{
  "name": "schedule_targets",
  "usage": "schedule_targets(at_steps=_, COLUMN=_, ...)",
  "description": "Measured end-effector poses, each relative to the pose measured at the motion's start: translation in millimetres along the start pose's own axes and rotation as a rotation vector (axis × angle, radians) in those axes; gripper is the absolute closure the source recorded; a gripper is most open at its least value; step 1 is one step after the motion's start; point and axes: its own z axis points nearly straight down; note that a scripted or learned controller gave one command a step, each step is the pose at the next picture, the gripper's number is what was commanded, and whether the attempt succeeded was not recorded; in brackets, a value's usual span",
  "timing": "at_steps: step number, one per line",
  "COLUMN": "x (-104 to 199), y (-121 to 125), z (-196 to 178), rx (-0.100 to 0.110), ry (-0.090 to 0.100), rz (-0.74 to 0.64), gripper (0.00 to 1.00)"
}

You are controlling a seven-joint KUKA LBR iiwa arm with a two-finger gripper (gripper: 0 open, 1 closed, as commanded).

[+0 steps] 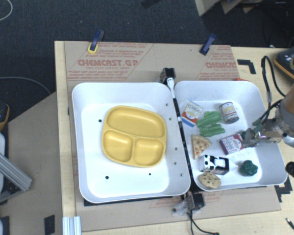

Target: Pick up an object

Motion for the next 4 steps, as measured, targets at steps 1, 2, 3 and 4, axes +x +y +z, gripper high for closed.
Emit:
schedule_targets(at_steps=1, x=-0.4, y=1.3, z=-29.1, rx=0.000, ry=0.000, rz=-0.001, gripper=1.00)
schedule_targets(at_steps=2, x=32.3, y=33.6, z=-26.0, rx=0.001, ry=0.002, rz=-0.005, gripper=1.00)
schedule_targets(at_steps=3, x=69.1, y=63.9, z=-33.6, rx=0.001, ry=0.002, rz=-0.005, gripper=1.00)
schedule_targets(at_steps=4, x=111.1, y=82.0, z=-27.1, rx=0.002, ry=0.002, rz=-0.005, gripper=1.00)
